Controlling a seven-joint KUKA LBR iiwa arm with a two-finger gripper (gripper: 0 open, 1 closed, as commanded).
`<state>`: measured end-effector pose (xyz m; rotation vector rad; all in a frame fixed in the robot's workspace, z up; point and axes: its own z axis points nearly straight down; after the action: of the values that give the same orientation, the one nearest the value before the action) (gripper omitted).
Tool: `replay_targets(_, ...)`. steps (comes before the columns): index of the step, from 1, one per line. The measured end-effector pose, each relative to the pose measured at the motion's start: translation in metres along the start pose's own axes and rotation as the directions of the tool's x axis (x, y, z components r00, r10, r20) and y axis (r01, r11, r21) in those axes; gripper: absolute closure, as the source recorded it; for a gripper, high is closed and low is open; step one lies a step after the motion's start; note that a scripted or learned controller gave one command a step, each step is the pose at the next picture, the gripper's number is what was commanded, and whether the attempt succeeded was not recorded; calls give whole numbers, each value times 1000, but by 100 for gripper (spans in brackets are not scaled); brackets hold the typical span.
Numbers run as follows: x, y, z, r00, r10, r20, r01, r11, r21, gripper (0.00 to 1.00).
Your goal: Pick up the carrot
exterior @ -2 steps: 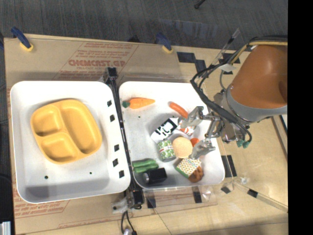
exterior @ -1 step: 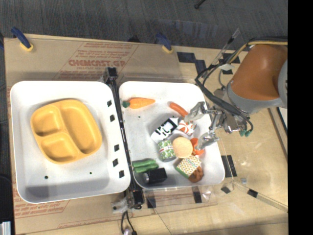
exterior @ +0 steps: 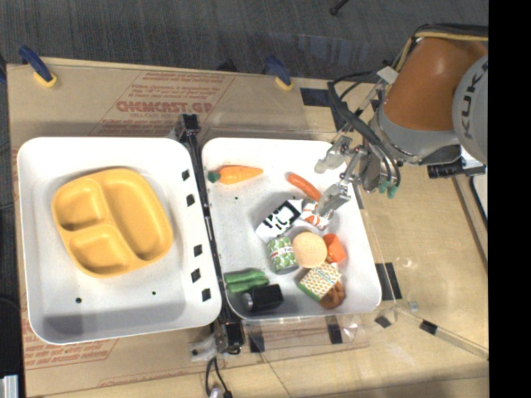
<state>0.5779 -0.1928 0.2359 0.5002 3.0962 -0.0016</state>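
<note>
The carrot (exterior: 237,173), orange with a green stub at its left end, lies flat in the far left corner of the right bin (exterior: 217,247). My gripper (exterior: 331,179) hangs over the far right part of that bin, well to the right of the carrot. It is open, and nothing sits between its fingers (exterior: 326,160). A short red-orange piece (exterior: 303,186) lies just left of the gripper.
The right bin also holds a black-and-white pack (exterior: 281,215), a green can (exterior: 282,254), a burger bun (exterior: 309,249), green pods (exterior: 245,279), a black block (exterior: 264,298) and a checked box (exterior: 320,283). A yellow divided tray (exterior: 111,220) sits in the left bin (exterior: 37,247).
</note>
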Motion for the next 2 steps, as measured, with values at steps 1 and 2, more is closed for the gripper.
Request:
replay_targets(1,-43,-1,43,925,-380,-3,380,925,-1,0)
replay_targets(2,-51,55,131,964,-264,3,264,964,-1,0)
